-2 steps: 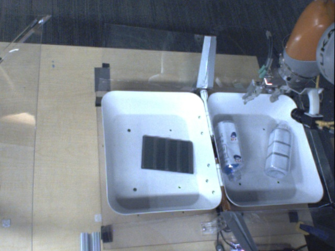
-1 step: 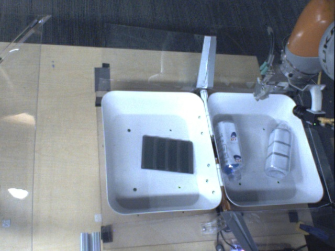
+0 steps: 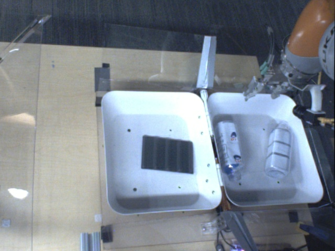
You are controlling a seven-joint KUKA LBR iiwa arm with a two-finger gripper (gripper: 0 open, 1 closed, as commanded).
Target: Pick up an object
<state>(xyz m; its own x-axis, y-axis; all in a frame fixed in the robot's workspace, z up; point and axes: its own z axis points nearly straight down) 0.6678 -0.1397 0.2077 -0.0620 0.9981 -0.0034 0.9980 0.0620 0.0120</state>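
In the left bin (image 3: pixel 112 140) lies a dark ribbed pad (image 3: pixel 167 153). Right of it, in the right bin (image 3: pixel 309 190), lie a blue-capped bottle (image 3: pixel 229 144) and a clear ridged bottle (image 3: pixel 277 149). The gripper (image 3: pixel 264 86) hangs above that bin's far rim, holding nothing.

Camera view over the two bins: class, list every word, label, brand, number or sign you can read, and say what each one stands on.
No text can be read.
Labelled bottle, lying in the right bin: its label has small red and blue marks, too blurred to read.
Clear bottle, beside it in the same bin: no print visible.
Dark ribbed pad in the left bin: no markings visible.
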